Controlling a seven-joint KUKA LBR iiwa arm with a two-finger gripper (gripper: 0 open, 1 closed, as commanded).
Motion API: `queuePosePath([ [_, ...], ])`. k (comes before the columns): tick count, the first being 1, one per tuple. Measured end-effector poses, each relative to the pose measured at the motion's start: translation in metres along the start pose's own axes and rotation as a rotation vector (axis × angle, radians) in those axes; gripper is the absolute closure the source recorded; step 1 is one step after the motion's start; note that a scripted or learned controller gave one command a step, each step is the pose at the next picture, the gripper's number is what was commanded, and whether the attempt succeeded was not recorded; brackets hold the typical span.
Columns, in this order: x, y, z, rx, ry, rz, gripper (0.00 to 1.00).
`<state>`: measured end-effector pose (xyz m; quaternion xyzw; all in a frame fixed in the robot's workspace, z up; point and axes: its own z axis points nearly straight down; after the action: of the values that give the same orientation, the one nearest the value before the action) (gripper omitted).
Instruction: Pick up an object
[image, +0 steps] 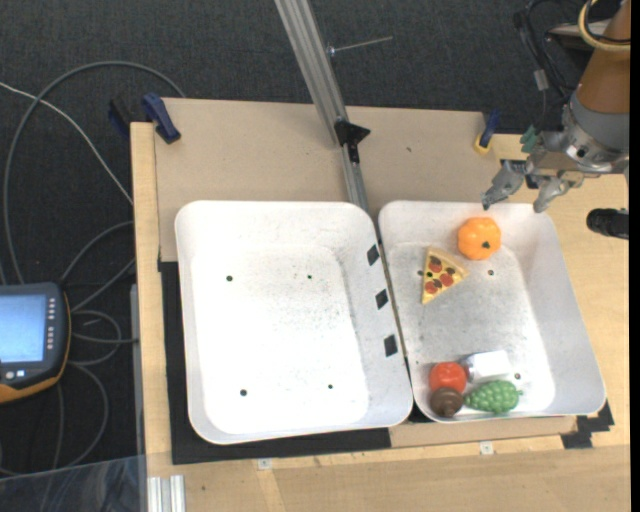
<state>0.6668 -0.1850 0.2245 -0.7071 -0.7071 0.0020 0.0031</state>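
Cut off by the right and top edges: most of the arm (603, 75) above its wrist; cut off by the left edge: the handheld pendant (30, 338); partly hidden near the right bin's (570, 300) front edge: a brown object (446, 402) tucked under the red one (449, 376), too small to identify.

Stood on dark carpet (80, 50), pale wooden worktop (260, 150) clamped in blue (160, 115) at its far left corner. Trailed grey cables (60, 130) toward a handheld screen (30, 340) left.
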Motion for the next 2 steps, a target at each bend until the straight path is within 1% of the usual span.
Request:
queuePosePath([
  [1, 0.005, -0.007, 0.047, -0.001, 0.000, 0.000, 0.00],
  [2, -0.003, -0.010, 0.105, 0.001, 0.000, 0.001, 0.00],
])
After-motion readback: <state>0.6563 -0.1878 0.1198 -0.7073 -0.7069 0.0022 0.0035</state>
